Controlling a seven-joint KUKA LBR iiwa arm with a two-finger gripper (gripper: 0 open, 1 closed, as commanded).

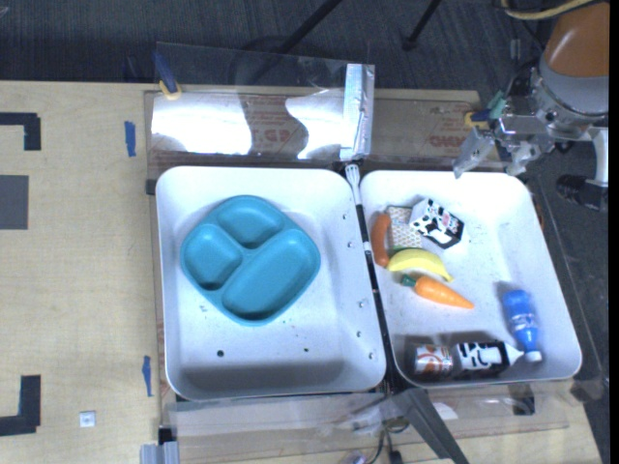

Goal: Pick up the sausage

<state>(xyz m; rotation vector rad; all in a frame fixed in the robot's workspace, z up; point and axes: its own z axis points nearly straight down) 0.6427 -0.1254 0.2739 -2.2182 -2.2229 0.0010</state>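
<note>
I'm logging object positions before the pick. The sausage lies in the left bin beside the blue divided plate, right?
Not quite. The camera view shows the sausage in the right bin, against its left wall beside the banana. The blue divided plate sits alone in the left bin.

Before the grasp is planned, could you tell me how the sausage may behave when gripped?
The sausage looks smooth and rounded, so it may slip or roll. It lies against the bin wall and touches the banana, so gripping it might nudge the banana.
</note>
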